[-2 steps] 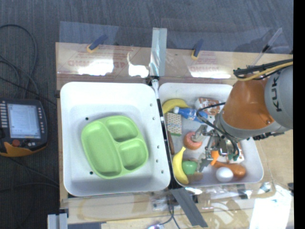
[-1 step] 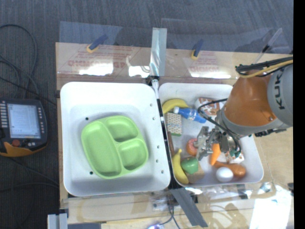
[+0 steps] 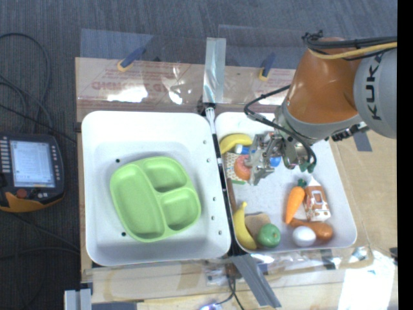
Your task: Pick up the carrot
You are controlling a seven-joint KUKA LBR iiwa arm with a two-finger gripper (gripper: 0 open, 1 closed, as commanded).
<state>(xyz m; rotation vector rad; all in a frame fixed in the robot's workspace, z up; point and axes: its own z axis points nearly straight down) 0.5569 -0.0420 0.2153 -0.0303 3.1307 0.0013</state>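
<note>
Arm over the right bin, carrot lying loose below it

The gripper hangs over the upper middle of the right bin, above a small jumble of toys beside a banana. The carrot lies apart from it, toward the bin's lower right, tilted, just beside a small carton. Along the near wall sit a second banana, a green apple and a white egg. The left bin holds a green divided tray.

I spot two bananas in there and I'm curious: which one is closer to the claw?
The banana at the bin's far end, just left of the claw. The other banana lies at the near end, beside the green apple.
</note>
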